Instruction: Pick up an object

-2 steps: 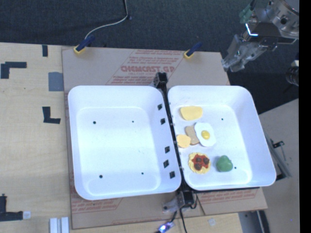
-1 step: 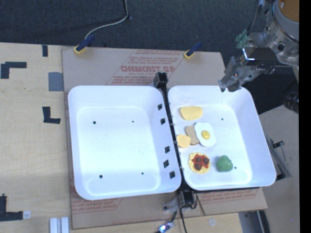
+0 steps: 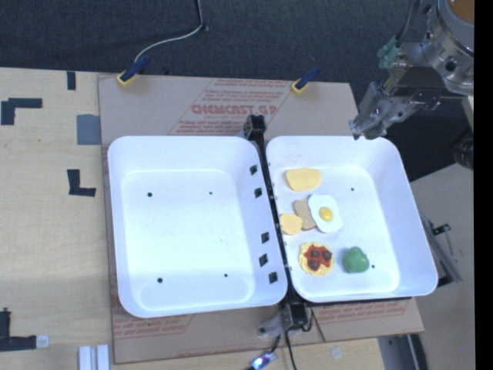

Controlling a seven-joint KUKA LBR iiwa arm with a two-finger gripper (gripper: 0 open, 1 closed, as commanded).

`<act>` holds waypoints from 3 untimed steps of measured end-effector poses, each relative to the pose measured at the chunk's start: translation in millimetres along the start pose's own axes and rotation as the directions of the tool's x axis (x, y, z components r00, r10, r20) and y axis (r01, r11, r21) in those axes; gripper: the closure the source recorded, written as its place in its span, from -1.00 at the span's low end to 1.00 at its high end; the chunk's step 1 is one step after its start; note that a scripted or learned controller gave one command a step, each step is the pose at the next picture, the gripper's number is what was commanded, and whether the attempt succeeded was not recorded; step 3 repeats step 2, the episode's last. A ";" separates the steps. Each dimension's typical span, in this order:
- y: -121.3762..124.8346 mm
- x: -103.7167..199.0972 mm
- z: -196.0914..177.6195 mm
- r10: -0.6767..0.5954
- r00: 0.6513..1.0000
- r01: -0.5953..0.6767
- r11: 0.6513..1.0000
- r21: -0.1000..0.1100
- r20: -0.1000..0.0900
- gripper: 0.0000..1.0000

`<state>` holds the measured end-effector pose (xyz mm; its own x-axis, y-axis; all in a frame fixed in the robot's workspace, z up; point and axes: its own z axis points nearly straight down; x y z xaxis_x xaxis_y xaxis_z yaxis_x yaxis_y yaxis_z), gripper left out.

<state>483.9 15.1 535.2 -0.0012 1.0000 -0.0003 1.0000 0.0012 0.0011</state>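
Green toy (image 3: 355,260) and small pizza (image 3: 316,258) are noted lowest in the right bin (image 3: 393,206). Claw (image 3: 370,126) is held above the far rim, grip state undeterminable; approach stage judged, descent needed next.

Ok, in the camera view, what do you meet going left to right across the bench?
Left bin → heart-shaped yellow piece → fried egg → green piece → right bin's rim.

Layout about the fried egg (image 3: 326,212): it lies in the right bin (image 3: 385,176); a flat piece (image 3: 303,179) behind it, two pieces (image 3: 297,220) touching its left, tart (image 3: 316,258) and round item (image 3: 355,260) before it; left bin (image 3: 185,149) further left.
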 end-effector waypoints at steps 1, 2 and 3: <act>-1.5 42.0 128.8 -0.003 1.000 0.003 1.000 0.017 0.001 1.00; 1.1 48.1 122.5 -0.001 1.000 0.001 1.000 0.003 0.000 1.00; 1.1 48.1 122.5 -0.001 1.000 0.001 1.000 0.003 0.000 1.00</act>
